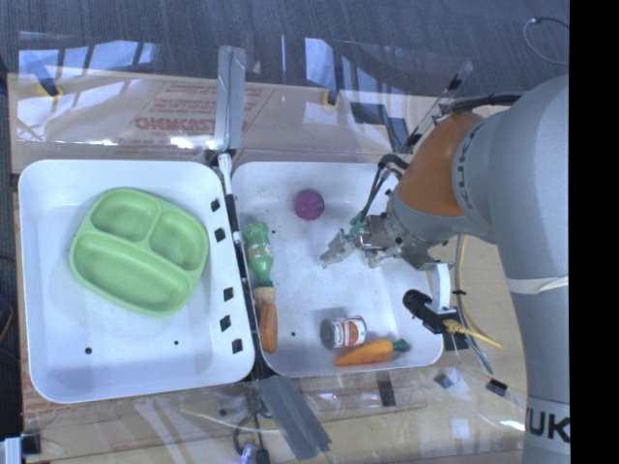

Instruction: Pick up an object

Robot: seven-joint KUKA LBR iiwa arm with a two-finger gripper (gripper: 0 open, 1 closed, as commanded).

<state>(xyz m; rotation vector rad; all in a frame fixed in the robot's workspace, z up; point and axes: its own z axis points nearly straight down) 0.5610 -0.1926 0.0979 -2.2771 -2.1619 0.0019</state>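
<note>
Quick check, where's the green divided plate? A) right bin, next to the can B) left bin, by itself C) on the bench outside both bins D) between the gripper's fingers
B: the green divided plate lies flat in the left bin, while the can sits in the right bin.

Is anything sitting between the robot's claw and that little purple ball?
Nothing visible does. The gripper hangs over the middle of the right bin, and the purple ball lies up and to its left in this view, with bare white floor between them. The can, the carrot and the green bottle lie off that line.
</note>
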